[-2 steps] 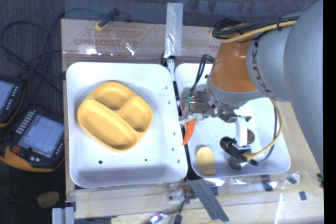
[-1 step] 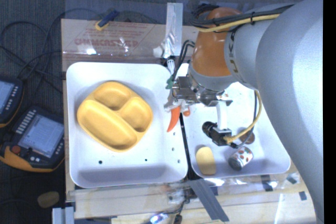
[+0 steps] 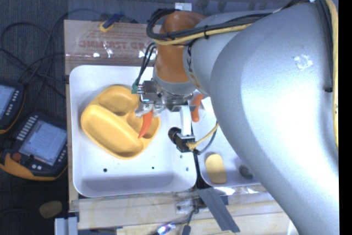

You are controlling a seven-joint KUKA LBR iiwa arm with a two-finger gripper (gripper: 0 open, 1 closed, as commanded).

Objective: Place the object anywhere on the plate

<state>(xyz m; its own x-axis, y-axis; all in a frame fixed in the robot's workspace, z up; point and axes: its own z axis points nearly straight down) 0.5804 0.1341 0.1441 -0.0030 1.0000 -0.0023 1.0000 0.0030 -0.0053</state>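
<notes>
A yellow, lobed plate lies in the left white bin, towards its left side. My gripper hangs over the plate's right edge, under the orange wrist band. Between its fingers is a slim orange, carrot-like object, pointing down and to the left, with its tip over the plate's right rim. I cannot tell whether the tip touches the plate.
The right bin holds a pale yellow rounded object near its front, and an orange piece shows beside the wrist. A black fitting with a yellow cable hangs near the divider. The bulky grey arm hides most of the right bin.
</notes>
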